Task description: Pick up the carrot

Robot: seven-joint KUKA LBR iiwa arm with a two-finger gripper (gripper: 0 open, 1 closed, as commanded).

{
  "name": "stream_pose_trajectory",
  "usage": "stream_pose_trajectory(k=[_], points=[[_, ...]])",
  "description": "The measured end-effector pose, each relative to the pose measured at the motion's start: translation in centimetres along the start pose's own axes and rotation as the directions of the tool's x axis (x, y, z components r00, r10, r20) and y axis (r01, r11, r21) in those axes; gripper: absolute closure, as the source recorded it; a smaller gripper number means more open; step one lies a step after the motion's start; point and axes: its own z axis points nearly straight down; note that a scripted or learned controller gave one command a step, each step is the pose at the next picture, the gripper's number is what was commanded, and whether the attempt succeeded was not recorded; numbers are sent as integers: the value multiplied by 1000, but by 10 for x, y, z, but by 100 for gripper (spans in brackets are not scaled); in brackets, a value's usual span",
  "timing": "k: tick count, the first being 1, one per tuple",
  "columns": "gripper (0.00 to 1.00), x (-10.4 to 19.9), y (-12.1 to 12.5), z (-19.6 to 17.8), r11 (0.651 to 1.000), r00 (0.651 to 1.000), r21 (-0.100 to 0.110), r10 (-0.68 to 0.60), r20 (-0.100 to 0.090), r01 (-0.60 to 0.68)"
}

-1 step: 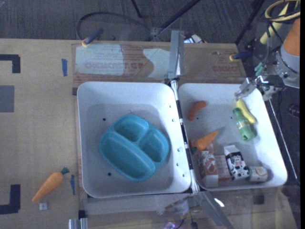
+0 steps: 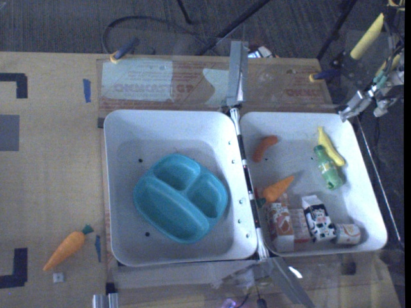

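Carrot (image 2: 278,188), orange, tapered, lying in rt bin (image 2: 369,191), tip up-right

robot bits by the far bin corner

Silvery metal gripper (image 2: 352,111) tip, with thin green and pale cables bunched just behind the fingers.

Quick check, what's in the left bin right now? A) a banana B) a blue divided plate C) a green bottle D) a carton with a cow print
B: the blue divided plate lies in the left bin; the green bottle and banana are in the right bin.
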Motion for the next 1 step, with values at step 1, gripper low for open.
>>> stream_pose_trajectory(k=[1], points=[[0, 45, 40, 185, 998, 998, 2, -70, -2, 70]])
